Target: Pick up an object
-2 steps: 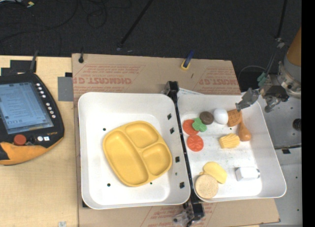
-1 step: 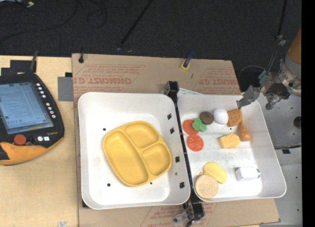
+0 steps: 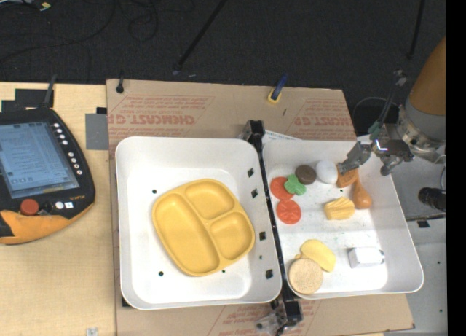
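The right bin [image 3: 400, 269] holds several small food toys. Among them are two red discs [image 3: 289, 213], a green piece [image 3: 295, 185], a brown ball [image 3: 306, 174], a white ball [image 3: 326, 172], and an orange carrot-like piece [image 3: 362, 194]. There is also a yellow wedge [image 3: 339, 209], a yellow banana shape [image 3: 318, 254], a tan round biscuit [image 3: 306, 276] and a white block [image 3: 365, 256]. My gripper [image 3: 373, 159] hangs open over the bin's far right part. Its left finger [image 3: 354, 157] stands just above a small orange piece [image 3: 347, 178]. Nothing sits between the fingers.
The left bin [image 3: 138, 174] bears a yellow divided plate [image 3: 204, 225]. A teach pendant [image 3: 40, 174] lies on the bench at far left. A blue and yellow clip [image 3: 276, 92] sits on the cardboard behind the bins. The divider [image 3: 266, 211] separates the bins.
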